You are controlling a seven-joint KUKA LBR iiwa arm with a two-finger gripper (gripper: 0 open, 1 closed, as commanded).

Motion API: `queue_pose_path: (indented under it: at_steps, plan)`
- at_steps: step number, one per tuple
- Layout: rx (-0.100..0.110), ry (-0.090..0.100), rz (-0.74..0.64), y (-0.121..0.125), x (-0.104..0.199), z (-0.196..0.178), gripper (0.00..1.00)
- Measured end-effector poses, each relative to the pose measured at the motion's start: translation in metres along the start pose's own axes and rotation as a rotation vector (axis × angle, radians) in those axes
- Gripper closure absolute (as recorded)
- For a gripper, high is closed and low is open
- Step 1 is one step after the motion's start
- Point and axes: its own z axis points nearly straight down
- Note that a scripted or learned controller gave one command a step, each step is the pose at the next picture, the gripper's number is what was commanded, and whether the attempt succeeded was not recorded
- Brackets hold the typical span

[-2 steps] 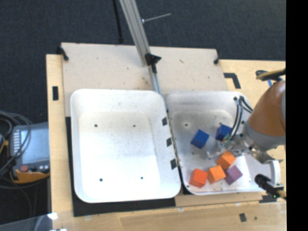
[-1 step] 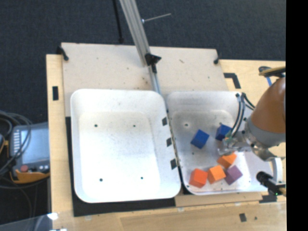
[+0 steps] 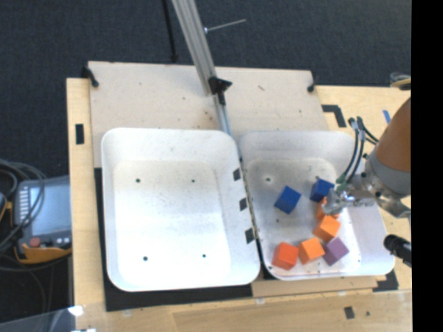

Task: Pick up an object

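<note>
The right bin (image 3: 291, 151) holds several small blocks. A blue cube (image 3: 287, 200) lies near its middle and another blue cube (image 3: 321, 189) lies right of it. Along the front are an orange cube (image 3: 284, 255), a second orange cube (image 3: 311, 248), a third orange cube (image 3: 329, 225) and a purple cube (image 3: 336, 250). My gripper (image 3: 334, 203) reaches in from the right and hangs low over the spot between the right blue cube and the third orange cube, with a bit of orange showing just under it. Its tips are too small and blurred to read.
The left bin (image 3: 173, 206) is beside the right one, sharing a middle wall. A slanted metal pole (image 3: 197, 40) rises from the back of the bench. A pendant screen (image 3: 38, 209) and cables lie off the bench at the left.
</note>
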Motion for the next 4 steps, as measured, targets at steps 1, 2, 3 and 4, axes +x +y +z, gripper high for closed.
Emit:
queue_pose_path:
  at_steps: [1, 2, 3, 4]
  plan:
    - [-0.002, -0.001, 0.000, 0.002, -0.003, -0.065, 1.00]
    - [0.005, 0.001, -0.004, 0.003, -0.003, -0.068, 1.00]
    - [0.005, 0.002, -0.002, -0.006, 0.043, -0.071, 1.00]
    - [0.008, 0.003, -0.003, -0.006, 0.094, -0.054, 1.00]
